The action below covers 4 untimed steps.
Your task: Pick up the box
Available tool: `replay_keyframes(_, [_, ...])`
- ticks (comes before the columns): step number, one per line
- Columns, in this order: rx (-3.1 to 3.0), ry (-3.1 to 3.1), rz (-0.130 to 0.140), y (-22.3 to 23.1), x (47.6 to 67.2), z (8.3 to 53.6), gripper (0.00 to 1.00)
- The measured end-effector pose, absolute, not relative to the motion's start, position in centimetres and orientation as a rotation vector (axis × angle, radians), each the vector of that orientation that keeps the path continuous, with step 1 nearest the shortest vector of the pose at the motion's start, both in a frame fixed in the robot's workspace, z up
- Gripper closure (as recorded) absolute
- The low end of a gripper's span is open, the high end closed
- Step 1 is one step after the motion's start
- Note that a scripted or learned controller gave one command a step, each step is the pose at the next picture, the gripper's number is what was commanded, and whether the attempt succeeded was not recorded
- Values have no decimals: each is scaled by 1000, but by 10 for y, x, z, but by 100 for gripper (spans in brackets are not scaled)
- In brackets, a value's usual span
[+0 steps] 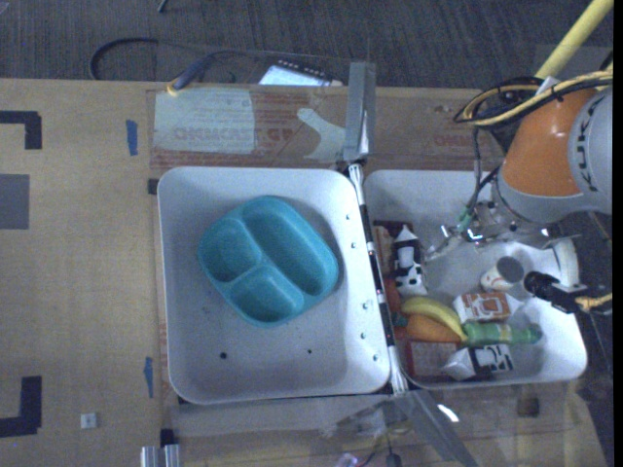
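Reaching in from the right, the gripper [474, 224] hangs over bare floor in the right bin [389, 188]; its grip state cannot be told. The box [484, 306] lies lower right, crowded by a banana [433, 309] toward the bottom wall.

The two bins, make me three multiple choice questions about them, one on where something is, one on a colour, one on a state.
1. Where does the blue divided tray lie?
A. left bin
B. right bin
C. on the bench outside the bins

2. What colour is the banana?
A. green
B. yellow
C. red

3. How does the box stand relative to the gripper?
A. lifted clear of the bin
B. clamped between the fingers
C. lying in the bin

Answers:
1 A, the tray rests inside the left bin.
2 B, the banana is yellow.
3 C, the box lies in the right bin, apart from the gripper.
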<state>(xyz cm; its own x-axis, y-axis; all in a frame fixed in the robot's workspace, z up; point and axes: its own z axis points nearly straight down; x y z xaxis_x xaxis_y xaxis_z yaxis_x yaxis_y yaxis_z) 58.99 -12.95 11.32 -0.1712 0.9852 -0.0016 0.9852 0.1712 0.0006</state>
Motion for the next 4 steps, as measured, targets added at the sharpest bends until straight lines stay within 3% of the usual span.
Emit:
replay_keyframes(1, [2022, 2397, 1, -99, 644, 86, 0])
replay_keyframes(2, [2021, 2398, 4, -99, 645, 96, 100])
replay_keyframes(3, [2021, 2398, 4, -99, 645, 96, 0])
replay_keyframes(4, [2224, 2217, -1, -99, 668, 85, 0])
